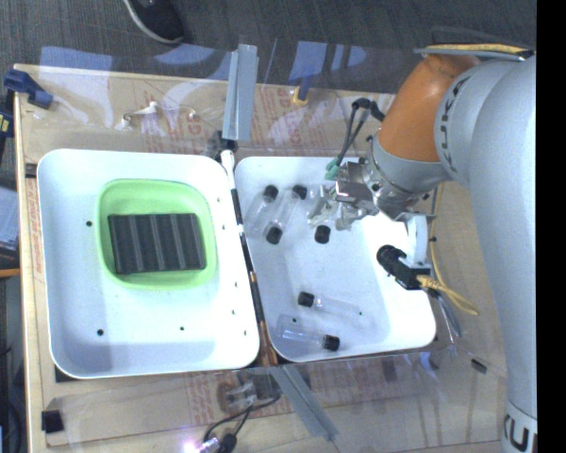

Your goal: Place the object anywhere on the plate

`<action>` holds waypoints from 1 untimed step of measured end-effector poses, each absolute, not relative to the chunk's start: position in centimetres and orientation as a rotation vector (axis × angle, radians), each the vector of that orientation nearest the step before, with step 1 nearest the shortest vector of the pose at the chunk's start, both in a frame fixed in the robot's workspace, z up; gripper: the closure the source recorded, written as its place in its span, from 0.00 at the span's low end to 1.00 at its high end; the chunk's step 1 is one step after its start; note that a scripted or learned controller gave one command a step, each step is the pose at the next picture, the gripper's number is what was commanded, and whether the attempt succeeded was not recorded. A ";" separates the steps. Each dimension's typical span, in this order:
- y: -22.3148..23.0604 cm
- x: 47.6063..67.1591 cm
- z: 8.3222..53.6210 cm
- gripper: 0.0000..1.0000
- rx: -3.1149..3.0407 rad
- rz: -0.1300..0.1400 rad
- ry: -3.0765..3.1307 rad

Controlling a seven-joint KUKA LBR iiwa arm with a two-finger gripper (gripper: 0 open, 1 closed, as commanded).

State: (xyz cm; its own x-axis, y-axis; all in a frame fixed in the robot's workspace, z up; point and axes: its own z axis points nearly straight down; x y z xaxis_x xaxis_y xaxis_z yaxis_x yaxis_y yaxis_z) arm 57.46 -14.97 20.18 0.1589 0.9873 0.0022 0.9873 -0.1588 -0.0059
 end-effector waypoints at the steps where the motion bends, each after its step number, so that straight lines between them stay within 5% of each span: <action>1: -15.0 57.5 20.2 0.00 -2.387 0.003 -2.033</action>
